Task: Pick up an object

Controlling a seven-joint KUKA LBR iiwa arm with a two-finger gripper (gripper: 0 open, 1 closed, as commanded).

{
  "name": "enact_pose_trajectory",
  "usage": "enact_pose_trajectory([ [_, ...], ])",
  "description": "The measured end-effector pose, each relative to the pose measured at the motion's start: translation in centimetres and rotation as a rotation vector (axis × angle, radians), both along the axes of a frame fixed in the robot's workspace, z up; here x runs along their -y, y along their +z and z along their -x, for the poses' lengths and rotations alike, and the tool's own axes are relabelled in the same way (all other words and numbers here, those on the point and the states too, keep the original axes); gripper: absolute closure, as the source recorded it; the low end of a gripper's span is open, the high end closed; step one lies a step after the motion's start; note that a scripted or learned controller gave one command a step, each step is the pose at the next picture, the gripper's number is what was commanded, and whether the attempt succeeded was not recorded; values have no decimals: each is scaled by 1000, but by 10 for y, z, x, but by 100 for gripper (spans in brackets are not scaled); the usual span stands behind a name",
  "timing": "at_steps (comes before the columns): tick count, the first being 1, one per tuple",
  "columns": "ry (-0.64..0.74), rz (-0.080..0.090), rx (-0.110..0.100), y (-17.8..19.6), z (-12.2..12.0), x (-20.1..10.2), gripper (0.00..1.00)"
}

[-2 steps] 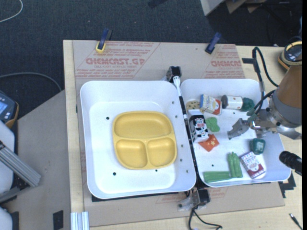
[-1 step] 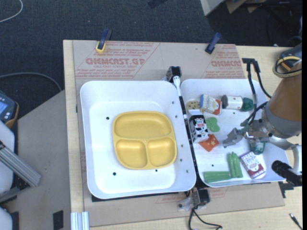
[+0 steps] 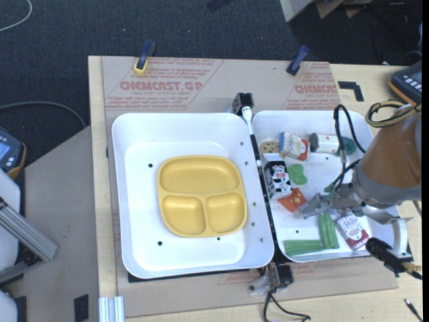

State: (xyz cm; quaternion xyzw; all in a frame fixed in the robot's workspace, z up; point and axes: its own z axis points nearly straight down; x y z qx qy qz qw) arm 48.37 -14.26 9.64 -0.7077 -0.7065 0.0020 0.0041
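Robotics lab, clamped bench (image 3: 201, 79), cables (image 3: 348, 123)

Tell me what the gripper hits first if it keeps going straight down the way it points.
Probably the upright green stick right under the gripper in the right bin, near the orange-red piece. Depth is hard to judge from this slanted view.

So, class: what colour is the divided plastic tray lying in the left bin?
Yellow: the three-compartment plastic tray shows it clearly in the overhead camera view.

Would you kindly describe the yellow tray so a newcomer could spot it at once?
Look at the left white bin. In its middle lies the yellow tray, rounded, with three compartments: one wide above, two smaller below. It is far larger than the small items in the right bin.
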Motion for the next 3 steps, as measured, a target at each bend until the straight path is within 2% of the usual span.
enact_pose_trajectory([
  [1, 2, 1, 6, -13, 0, -1, 0],
  [2, 0, 3, 9, -2, 0, 0, 100],
  [3, 1, 7, 15, 46, -3, 9, 100],
])
